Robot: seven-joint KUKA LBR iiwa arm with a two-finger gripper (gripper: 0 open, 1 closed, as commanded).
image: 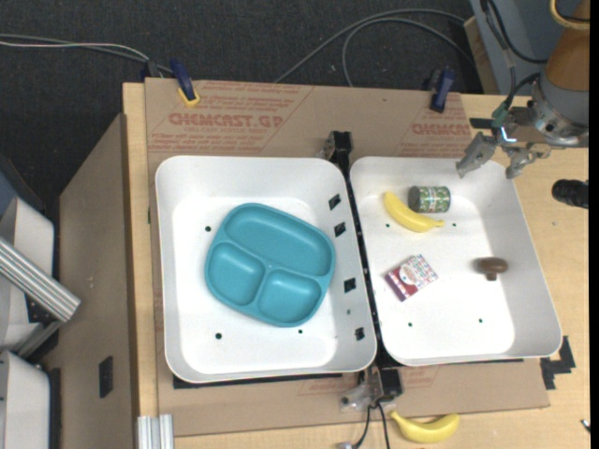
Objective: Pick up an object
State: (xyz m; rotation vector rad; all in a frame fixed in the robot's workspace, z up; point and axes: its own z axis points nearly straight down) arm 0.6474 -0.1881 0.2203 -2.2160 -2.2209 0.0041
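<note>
Camera view from above the table (94, 251): the fingers (493, 155) of the arm hang over the far right corner of the right bin (538, 288), spread apart with nothing between them, one fingertip (467, 165) toward the bin's middle and the other nearer its right wall. Just left of the fingers and a little nearer the camera lies a small green-labelled can (430, 197) on its side, touching the top of a yellow banana (409, 214) that curves beneath it. Further toward the camera from the fingers, well apart from them, sits a small brown object (490, 267) near the right wall; what it is cannot be told. Left of that, toward the divider between the bins, lies a red and white packet (412, 277), tilted. Far to the left of the fingers, the left bin (178, 335) holds a teal divided plate (270, 263) with three compartments, lying flat. A second banana (428, 426) lies outside the bins at the near edge of the table, below the right bin.
</note>
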